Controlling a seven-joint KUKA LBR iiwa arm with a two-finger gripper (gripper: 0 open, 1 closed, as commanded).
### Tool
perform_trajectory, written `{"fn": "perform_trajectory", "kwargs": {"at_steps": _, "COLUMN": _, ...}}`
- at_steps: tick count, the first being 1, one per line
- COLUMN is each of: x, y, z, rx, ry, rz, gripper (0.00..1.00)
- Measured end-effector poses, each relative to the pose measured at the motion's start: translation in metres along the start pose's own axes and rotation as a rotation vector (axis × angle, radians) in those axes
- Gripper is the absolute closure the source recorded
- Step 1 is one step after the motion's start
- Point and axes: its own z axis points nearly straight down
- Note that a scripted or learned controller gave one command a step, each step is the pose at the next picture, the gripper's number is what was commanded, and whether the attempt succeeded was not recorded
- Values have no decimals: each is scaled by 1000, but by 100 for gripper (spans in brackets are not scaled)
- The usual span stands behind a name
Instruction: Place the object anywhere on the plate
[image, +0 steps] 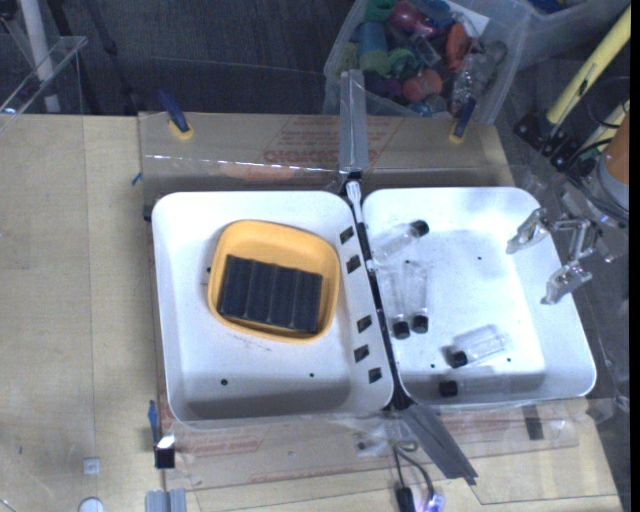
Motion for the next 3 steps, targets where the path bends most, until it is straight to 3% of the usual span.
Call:
{"fn": "perform_trajectory", "kwargs": {"at_steps": 1, "x": -22, "y": -3, "z": 2, "rx": -1, "ry": -1, "rz": -238, "gripper": 0}}
{"fn": "perform_trajectory", "kwargs": {"at_steps": 2, "x": -22, "y": -6, "z": -10, "rx": 2, "ry": -11, "rz": -228, "gripper": 100}}
{"fn": "perform_trajectory", "kwargs": {"at_steps": 3, "x": -22, "y": -6, "z": -10, "rx": 2, "ry": -11, "rz": -228, "gripper": 0}}
